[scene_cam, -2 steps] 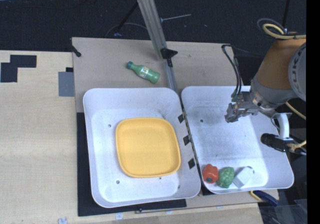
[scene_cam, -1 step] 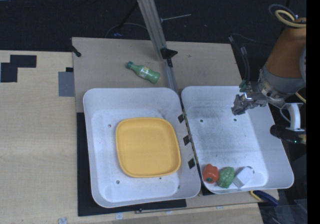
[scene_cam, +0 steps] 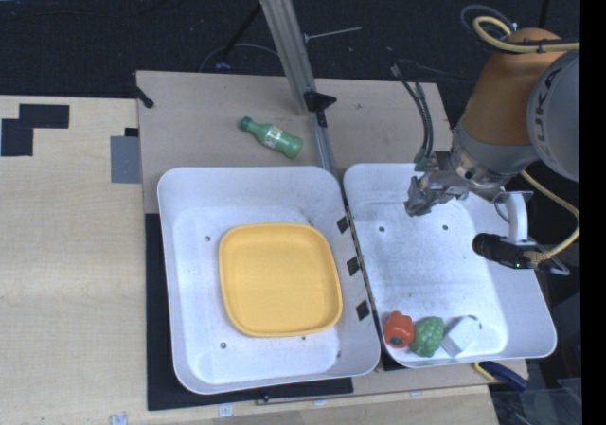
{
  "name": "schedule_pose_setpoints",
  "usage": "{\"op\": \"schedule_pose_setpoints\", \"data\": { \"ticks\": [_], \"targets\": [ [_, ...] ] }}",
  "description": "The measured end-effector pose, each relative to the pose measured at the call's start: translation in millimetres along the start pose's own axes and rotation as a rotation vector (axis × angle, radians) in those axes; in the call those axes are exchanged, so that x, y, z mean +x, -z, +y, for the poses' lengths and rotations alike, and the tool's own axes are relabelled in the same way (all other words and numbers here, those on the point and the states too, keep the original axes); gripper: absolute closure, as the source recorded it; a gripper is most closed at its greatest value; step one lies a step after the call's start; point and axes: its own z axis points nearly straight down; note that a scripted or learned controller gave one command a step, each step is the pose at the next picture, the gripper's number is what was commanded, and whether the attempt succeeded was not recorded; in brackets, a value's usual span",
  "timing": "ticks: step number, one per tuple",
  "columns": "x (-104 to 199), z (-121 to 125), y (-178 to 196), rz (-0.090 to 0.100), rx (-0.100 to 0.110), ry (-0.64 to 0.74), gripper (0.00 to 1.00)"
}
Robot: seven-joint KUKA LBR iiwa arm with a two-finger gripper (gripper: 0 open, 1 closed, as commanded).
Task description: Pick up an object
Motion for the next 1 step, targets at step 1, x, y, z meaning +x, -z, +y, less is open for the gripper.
{"op": "schedule_pose_setpoints", "data": {
  "ticks": [1],
  "targets": [
    [57.2,-0.2,14.3,0.000,0.000,0.000,1.00]
  ]
}}
